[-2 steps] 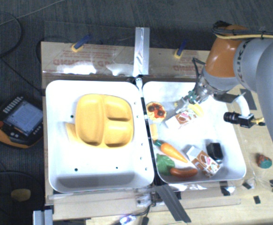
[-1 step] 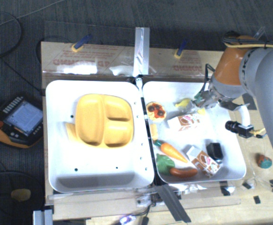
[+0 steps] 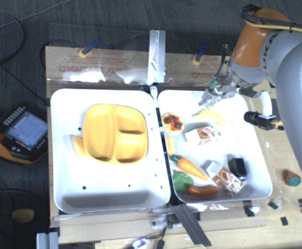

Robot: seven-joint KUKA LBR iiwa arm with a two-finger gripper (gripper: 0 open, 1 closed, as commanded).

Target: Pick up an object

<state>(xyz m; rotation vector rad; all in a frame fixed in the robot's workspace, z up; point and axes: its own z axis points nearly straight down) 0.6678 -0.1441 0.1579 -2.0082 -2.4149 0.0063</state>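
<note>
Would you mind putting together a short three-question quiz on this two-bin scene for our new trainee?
1. True or false: the yellow divided tray lies in the right bin.
2. Which item lies nearest the gripper? A) the carrot B) the banana C) the sausage
3. Fill in: the black object sits in the ____ bin.

Key:
1. False; it lies in the left bin.
2. B; the banana lies just below the gripper at the far end of the right bin, while the carrot and sausage lie towards its near end.
3. Right.
</note>
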